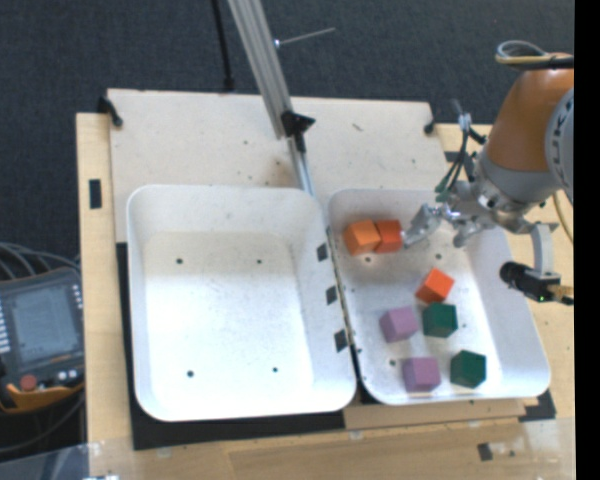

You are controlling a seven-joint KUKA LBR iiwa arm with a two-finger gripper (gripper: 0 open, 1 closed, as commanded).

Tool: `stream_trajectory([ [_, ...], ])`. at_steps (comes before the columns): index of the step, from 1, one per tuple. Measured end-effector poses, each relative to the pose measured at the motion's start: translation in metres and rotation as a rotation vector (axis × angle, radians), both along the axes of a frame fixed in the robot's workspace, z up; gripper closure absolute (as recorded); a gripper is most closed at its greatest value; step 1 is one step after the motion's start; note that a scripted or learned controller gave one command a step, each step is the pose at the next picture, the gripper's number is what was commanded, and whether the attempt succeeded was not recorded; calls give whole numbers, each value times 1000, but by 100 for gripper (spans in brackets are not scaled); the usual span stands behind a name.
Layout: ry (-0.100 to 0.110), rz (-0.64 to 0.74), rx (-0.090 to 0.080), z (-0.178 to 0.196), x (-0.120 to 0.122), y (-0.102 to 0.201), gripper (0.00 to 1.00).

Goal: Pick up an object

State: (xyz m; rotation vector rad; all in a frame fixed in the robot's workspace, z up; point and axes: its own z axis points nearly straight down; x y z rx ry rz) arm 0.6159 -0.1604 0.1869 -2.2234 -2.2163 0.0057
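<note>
Arm point(530, 118) is cut off at the frame's right; the fingers are small and blurred, so whether they are apart or together cannot be told; nothing is seen held between them. Gripper point(420, 226) is seen low in the right bin point(515, 353), just beside the two orange blocks point(372, 236), perhaps touching; a third orange block point(436, 285), two purple point(399, 323) and two green blocks point(440, 319) lie nearer the bin's front.

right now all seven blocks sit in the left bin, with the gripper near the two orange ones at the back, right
Not quite: the camera view shows the seven blocks in the right bin, not the left. The gripper does sit near the two orange blocks at the back.
</note>
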Motion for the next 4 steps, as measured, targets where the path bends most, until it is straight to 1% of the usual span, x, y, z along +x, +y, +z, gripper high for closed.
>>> stream_trajectory([
  [1,0,1,0,-63,-1,-4,0],
  [2,-10,-2,-2,-47,1,-5,100],
  [3,-12,6,-2,14,9,-1,100],
  [4,-7,6,0,21,10,-2,100],
])
